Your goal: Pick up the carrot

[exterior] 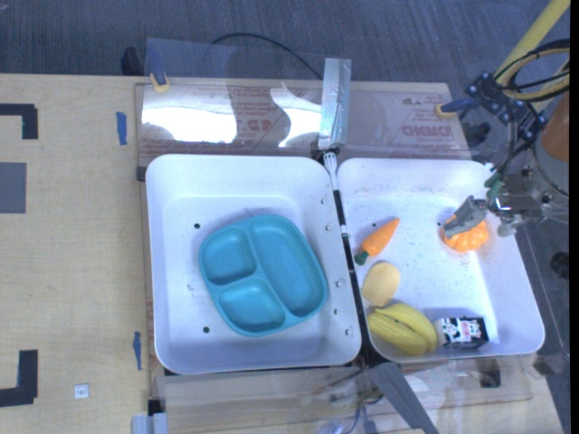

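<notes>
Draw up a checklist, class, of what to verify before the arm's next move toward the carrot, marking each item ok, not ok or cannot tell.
1. Carrot in plain sight in the right bin: ok.
2. Claw positioned over the carrot: not ok; it sits by the orange fruit, further right.
3. Top of carrot unobstructed: ok.
4. Space around carrot: not ok; the bin's left wall is close and the yellow lemon lies just below.
5. Claw free of load: cannot tell.

We see 2 bins side by side: a divided tray (pixel 262 274) lies in the left bin (pixel 172 242); the right bin (pixel 507 287) holds the carrot (pixel 380 238) near the divider, other items nearby.
</notes>
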Controlling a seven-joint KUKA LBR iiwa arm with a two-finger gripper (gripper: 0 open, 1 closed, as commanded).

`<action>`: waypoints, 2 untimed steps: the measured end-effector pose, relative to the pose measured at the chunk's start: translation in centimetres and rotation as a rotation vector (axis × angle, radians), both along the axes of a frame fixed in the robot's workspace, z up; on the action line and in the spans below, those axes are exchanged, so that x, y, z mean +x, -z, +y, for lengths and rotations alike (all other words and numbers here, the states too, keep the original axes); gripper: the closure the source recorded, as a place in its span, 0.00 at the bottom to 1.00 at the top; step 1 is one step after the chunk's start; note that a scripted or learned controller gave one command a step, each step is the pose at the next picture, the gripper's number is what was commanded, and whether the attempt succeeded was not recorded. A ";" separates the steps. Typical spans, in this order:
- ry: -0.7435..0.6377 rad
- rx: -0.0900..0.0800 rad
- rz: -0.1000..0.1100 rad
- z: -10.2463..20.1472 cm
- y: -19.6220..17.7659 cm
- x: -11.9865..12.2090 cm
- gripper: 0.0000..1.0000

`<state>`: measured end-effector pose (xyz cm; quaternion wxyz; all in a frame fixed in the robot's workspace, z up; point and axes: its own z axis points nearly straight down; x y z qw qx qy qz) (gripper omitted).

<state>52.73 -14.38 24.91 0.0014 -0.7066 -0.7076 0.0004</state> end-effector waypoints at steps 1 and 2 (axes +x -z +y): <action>0.151 0.000 0.006 1.3 9.4 -2.8 0.00; 0.012 -0.001 -0.003 4.0 10.4 6.8 0.00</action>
